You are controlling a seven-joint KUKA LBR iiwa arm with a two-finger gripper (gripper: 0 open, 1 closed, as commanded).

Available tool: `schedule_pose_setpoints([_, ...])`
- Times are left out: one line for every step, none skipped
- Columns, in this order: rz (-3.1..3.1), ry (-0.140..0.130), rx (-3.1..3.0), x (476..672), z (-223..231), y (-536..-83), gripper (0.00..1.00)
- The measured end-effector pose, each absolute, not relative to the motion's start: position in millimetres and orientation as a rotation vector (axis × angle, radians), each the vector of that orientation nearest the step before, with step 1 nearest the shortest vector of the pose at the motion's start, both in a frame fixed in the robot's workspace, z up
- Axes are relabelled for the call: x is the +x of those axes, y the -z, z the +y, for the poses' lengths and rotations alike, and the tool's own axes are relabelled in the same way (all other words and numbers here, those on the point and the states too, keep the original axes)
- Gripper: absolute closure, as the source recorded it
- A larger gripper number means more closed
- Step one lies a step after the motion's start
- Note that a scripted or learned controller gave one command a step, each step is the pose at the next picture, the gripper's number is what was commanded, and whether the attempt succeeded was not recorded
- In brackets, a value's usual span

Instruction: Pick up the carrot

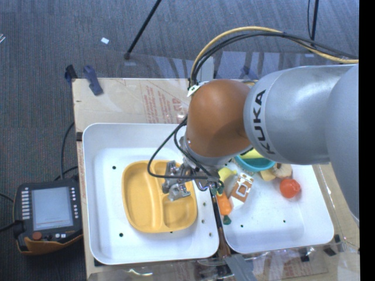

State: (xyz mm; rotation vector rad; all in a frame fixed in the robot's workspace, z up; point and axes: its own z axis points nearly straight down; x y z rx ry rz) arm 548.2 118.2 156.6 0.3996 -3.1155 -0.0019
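The carrot (224,205) lies in the right bin (319,230), just inside its left wall, close to the divide between the two bins. Its orange body points up and away, and its green tip (227,219) points toward the near edge, so its long axis runs roughly along that wall, a little tilted.

The gripper (177,186) hangs over the left bin (99,215), above the right half of the yellow tray (140,206). From the gripper, the carrot lies to the right and slightly nearer the bench's front edge, across the divide. The two are near but apart; nothing touches.

The arm (293,119) comes in from the right, and its orange band (217,119) sits directly above the gripper, so the wrist points almost straight down. The grey link overhangs much of the right bin's far side.

Whether the gripper is spread or closed I cannot tell: the metal parts are a tangle of grey against the tray. Nothing is seen held in it.

Beside the carrot sit a white box (242,187), a teal bowl (256,163) and a red ball (289,187), all in the right bin. The box is the closest, just to the carrot's right, which I judge leaves little room on that side for a grasp.
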Motion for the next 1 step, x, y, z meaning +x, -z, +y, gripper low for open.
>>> schedule_pose_setpoints([-3.14, 0.001, -0.039, 575.6, 114.6, -137.2, 1.0])
